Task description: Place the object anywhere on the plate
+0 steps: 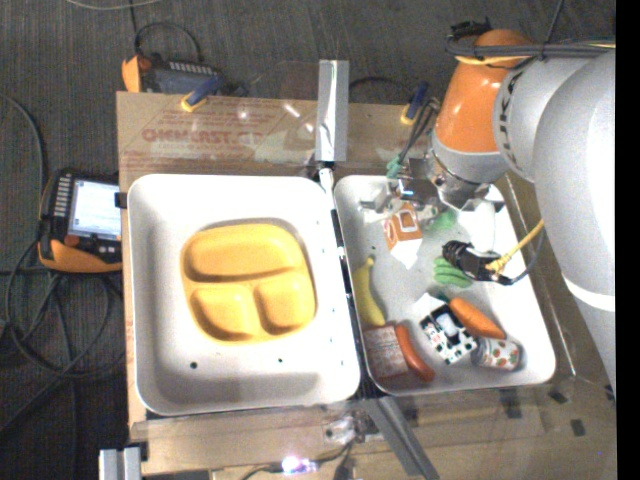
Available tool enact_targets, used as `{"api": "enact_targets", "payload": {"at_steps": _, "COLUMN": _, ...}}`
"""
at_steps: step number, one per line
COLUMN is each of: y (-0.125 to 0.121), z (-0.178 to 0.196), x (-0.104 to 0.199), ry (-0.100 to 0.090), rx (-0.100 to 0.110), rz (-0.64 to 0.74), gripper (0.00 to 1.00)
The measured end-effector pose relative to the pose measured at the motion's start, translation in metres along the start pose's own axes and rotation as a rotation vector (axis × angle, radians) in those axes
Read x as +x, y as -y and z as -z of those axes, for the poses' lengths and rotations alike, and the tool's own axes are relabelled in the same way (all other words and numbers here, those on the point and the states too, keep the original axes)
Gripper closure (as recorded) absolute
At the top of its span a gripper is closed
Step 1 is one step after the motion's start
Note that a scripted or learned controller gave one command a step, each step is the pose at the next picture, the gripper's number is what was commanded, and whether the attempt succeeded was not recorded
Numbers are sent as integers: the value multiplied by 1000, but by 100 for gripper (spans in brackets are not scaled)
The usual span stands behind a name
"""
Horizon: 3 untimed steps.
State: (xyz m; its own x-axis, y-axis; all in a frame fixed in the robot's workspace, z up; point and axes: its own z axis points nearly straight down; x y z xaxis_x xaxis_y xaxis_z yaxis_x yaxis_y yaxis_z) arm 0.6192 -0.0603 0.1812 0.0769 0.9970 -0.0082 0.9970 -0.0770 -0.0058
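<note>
The yellow compartment plate lies in the middle of the left bin, with bare white floor all around it and the bin's raised rim well apart from the plate on every side. Its three compartments face up, the long one toward the far edge and two smaller ones toward the near edge.

The right bin is crowded. A banana lies just beside the wall shared with the left bin, its long axis running from far to near along that wall, stem end toward the far side. At its near end sit a brown block and a sausage, touching or nearly so. Further right lie a black-and-white box, a carrot slanting toward the near right corner, and a small patterned can on its side. A green item sits mid-bin (too small to name).

The gripper hangs over the far end of the right bin, above an orange-and-white carton; whether its fingers are spread or closed, I cannot tell. The arm's grey bulk covers the bin's far right corner.
</note>
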Motion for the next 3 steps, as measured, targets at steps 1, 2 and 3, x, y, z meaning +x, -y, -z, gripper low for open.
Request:
{"api": "enact_targets", "payload": {"at_steps": 1, "y": -25, "z": 0, "x": -11, "ry": -2, "rx": -2, "rz": 118, "gripper": 100}}
{"api": "enact_targets", "payload": {"at_steps": 2, "y": 4, "z": 0, "x": 46, "ry": -6, "rx": -2, "rz": 217, "gripper": 100}}
{"api": "enact_targets", "payload": {"at_steps": 3, "y": 17, "z": 1, "x": 35, "ry": -7, "rx": -4, "rz": 553, "gripper": 100}}
